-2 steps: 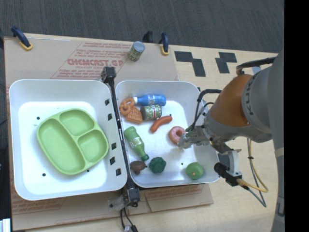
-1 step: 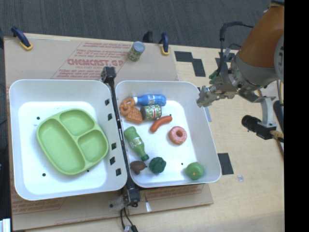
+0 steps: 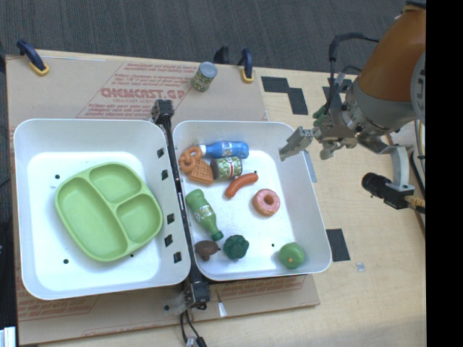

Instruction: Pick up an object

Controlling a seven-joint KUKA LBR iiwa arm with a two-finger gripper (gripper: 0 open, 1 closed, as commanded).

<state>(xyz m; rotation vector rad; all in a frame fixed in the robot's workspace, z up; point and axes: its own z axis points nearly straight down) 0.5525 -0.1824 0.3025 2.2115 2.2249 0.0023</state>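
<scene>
Pincer hangs over the right bin's far rim, holding nothing; can't tell its spread, too blurry. You're pre-grasp: swing over the donut, then drop.

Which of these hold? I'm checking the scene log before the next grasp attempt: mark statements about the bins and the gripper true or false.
1. The green divided plate lies in the left white bin. True.
2. The pink frosted doughnut lies on that plate. False: it is in the right white bin.
3. The gripper holds the red sausage. False: the sausage lies in the bin, apart from the gripper.
4. A small tin can stands outside both bins. True.
</scene>
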